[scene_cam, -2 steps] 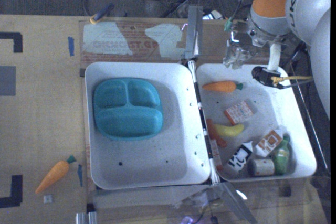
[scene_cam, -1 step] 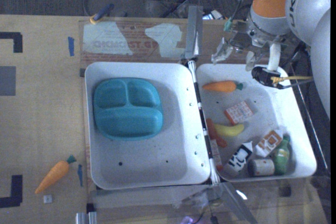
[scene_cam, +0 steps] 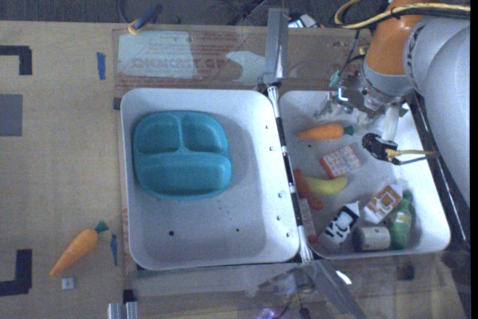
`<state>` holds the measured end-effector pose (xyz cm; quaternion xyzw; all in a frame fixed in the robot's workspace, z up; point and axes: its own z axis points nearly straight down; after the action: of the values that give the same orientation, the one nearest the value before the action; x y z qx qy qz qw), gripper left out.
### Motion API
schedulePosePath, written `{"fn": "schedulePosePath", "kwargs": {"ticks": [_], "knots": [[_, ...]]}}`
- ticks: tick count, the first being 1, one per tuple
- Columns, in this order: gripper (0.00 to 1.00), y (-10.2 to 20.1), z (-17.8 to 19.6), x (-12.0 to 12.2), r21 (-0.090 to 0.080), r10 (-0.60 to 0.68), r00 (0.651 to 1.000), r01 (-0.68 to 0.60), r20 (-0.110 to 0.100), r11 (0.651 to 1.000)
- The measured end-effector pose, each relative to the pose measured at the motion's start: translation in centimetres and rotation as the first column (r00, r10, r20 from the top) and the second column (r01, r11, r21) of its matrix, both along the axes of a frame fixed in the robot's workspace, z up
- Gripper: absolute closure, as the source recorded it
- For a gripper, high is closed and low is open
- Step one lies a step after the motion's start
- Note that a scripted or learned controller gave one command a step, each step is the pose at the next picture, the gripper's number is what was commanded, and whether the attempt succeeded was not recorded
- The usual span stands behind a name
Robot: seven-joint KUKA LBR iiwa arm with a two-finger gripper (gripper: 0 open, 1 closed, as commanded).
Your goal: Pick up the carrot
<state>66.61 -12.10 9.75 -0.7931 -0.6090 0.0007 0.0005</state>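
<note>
Two carrots are seen: one carrot [scene_cam: 322, 133] lies near the back edge of the right bin [scene_cam: 437, 224], and a second carrot [scene_cam: 75, 250] rests on the bench [scene_cam: 52, 160] by the left bin's [scene_cam: 194, 250] front-left corner. Nothing has been lifted yet, so the whole pick is judged undone. The gripper [scene_cam: 351, 104] is poised just behind the bin carrot, apparently not touching; its state cannot be told.

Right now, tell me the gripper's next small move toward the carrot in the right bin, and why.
Probably a short shift toward the view's left and down. The gripper hovers by the right bin's back wall, just above and right of the carrot, which lies flat with its green end toward the gripper. Centring over the orange body comes before any grasp.
</note>
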Motion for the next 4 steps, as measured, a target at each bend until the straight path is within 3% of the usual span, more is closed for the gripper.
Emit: {"fn": "schedulePosePath", "kwargs": {"ticks": [1, 2, 3, 4], "knots": [[1.00, 0.0, 1.2, 0.1, -0.002, 0.001, 1.000, -0.001, 0.004, 1.000], [0.00, 0.0, 1.2, 0.1, -0.002, 0.001, 1.000, -0.001, 0.003, 1.000], [0.00, 3.1, -1.3, 0.0, 0.000, -0.084, 0.996, 0.084, -0.002, 0.996], [0.00, 5.2, 8.8, 0.1, -0.001, -0.394, 0.919, 0.394, 0.002, 0.919]]}}
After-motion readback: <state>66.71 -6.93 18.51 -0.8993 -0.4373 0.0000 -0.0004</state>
